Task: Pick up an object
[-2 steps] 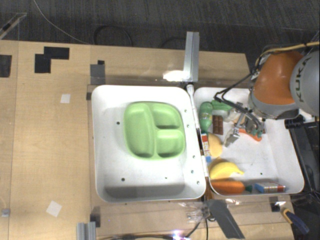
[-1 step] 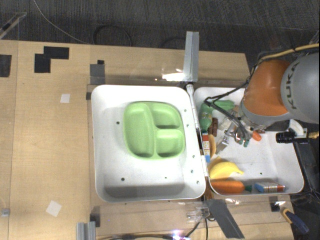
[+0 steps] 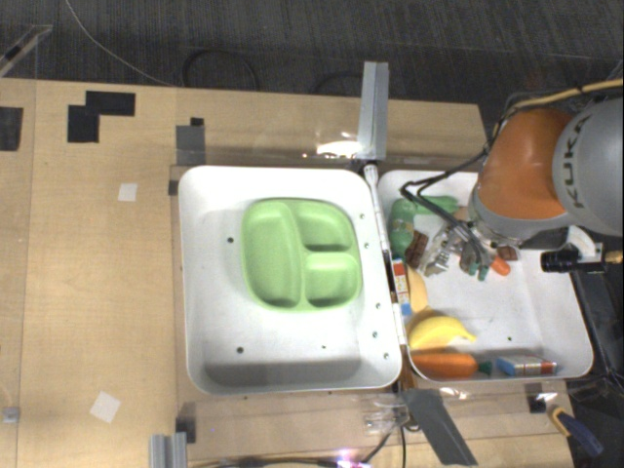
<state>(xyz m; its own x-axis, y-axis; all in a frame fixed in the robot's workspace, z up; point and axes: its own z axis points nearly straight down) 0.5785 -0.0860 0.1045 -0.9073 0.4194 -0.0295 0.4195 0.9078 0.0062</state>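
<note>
- On a wooden table [image 3: 88,291], seen from above at a slant, 2 shallow white bins sit side by side, touching along a shared edge.
- The left bin [image 3: 210,359] holds 1 thing: a green tray [image 3: 297,252] with 3 compartments, lying flat near the middle.
- The right bin [image 3: 546,330] holds the loose objects to pick from, most of them crowded against its left wall and front edge, probably where they slid down the sloped sides.
- Along the front edge lie an orange carrot-like piece [image 3: 445,365] and a pen [image 3: 522,367], end to end; a yellow banana [image 3: 439,332] rests just behind the carrot.
- A green bottle [image 3: 403,224] lies near the back left, just beside a small brown item [image 3: 417,250].
- The arm [image 3: 531,169], grey with an orange band, reaches in from the right and hangs over the back of the right bin.
- The tool [image 3: 458,252] points down and left, just beside the brown item and the bottle, which look like the likeliest targets.
- Whether the tool is apart or together, I cannot tell; cables and small parts clutter it.
- Nothing is seen clamped in it, so the pick appears not yet made.
</note>
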